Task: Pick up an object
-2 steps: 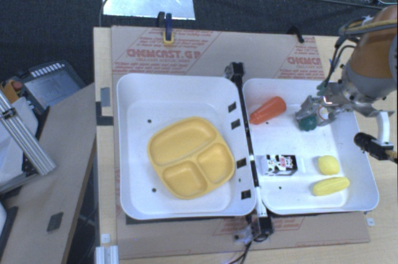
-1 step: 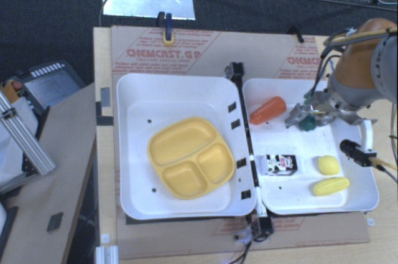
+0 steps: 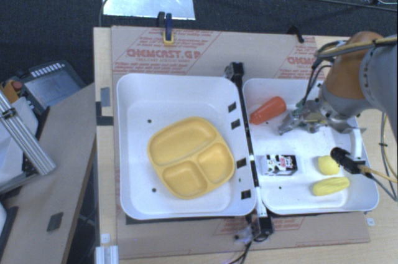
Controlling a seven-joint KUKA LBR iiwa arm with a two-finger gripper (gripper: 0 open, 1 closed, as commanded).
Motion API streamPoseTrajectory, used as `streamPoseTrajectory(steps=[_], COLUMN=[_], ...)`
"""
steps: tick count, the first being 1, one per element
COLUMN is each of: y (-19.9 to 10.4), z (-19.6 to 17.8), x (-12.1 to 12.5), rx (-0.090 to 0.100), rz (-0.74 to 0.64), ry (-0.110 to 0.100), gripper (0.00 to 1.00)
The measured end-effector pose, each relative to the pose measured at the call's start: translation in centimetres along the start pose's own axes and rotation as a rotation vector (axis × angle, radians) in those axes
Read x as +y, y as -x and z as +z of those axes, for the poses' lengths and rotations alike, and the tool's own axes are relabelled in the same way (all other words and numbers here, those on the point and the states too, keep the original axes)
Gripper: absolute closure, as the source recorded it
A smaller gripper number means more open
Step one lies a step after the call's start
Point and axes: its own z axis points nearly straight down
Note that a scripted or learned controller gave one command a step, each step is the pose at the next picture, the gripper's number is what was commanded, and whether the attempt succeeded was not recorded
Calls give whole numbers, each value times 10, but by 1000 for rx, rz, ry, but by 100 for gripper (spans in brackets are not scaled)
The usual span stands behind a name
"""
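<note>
In the right bin, the gripper hangs low; whether it is released or clenched I cannot tell. An orange carrot lies just at its ten o'clock. Toward five o'clock sit a lemon and banana.

arm: grey rounded casing | orange band above wrist | thin cables looping alongside | claw: grey metal
</note>
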Motion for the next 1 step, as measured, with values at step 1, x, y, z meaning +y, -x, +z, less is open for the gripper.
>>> streamPoseTrajectory(steps=[1], y=[1], z=[-13], x=[2], rx=[-1], rz=[-1], ry=[5], gripper=[100])
